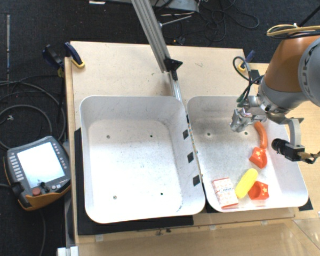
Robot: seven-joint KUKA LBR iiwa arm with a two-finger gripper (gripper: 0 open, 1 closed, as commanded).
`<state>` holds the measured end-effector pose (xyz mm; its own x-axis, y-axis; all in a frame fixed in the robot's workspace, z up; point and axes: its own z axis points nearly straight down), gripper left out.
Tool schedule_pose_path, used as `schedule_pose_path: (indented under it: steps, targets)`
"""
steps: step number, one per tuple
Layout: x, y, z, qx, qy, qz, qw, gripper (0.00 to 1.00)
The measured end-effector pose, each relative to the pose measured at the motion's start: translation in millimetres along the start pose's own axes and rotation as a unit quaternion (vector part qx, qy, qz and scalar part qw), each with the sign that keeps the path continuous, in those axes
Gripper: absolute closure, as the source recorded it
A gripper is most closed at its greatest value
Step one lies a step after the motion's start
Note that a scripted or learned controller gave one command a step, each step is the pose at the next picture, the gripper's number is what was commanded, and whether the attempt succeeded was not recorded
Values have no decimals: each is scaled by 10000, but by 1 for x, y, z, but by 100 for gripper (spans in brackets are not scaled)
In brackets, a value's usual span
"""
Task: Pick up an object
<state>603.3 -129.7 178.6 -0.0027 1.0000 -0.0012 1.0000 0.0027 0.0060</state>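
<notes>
The gripper [240,122] hangs over the right bin [213,143]; whether its fingers are open or closed cannot be determined. The orange carrot-shaped object [262,134] lies just beside the gripper, on the bin floor. A yellow object [246,182] lies nearer the bin's front rim. The bench [122,71] is pale wood.

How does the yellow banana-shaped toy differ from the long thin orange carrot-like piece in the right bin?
The yellow banana-shaped toy is stubby and thick; the long thin orange carrot-like piece is slender. The yellow toy lies near the right white bin's front edge, tilted diagonally; the orange piece lies farther back, close beside the gripper, nearly lengthwise front to back. Both rest flat in the same bin.
</notes>
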Motion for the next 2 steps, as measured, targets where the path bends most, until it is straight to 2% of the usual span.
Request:
schedule_pose_path:
  steps: [1,2]
  targets:
    - [0,2,-54,-4,-2,-4,10000,100]
    - [0,3,-51,23,0,-3,10000,100]
